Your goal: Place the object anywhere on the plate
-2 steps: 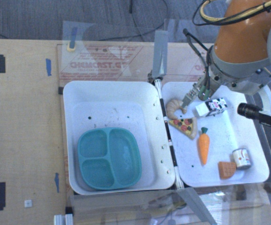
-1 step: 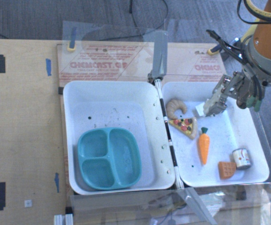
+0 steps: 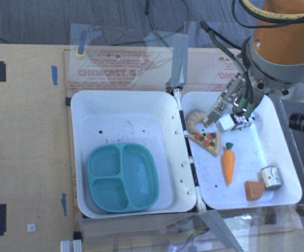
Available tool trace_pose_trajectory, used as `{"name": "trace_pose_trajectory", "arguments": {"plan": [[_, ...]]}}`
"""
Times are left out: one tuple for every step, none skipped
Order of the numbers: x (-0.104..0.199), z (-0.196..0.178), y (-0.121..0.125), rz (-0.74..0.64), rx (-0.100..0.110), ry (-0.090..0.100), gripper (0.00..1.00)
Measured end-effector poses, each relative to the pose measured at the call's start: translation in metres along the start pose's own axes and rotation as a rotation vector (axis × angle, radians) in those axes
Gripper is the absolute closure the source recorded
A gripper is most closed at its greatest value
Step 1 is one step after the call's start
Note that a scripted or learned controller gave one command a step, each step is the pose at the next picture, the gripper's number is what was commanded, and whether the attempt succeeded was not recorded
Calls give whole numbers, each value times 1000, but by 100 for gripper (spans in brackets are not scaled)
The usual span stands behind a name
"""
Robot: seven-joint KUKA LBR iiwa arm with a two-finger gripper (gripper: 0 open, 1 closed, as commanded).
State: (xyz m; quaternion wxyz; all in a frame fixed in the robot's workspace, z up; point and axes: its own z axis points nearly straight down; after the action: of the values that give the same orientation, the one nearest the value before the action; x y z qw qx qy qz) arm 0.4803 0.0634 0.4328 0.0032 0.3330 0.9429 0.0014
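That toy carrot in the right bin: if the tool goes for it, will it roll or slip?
The carrot looks like a smooth, tapered, round-bodied toy, so it may roll sideways if nudged. Its glossy surface hints it could slip from a pinch near the narrow tip. It seems rigid and light, lying apart from the pizza slice, so pushing it probably moves nothing else.
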Motion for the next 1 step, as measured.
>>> {"name": "trace_pose_trajectory", "arguments": {"plan": [[31, -3, 92, -174, -1, 1, 100]]}}
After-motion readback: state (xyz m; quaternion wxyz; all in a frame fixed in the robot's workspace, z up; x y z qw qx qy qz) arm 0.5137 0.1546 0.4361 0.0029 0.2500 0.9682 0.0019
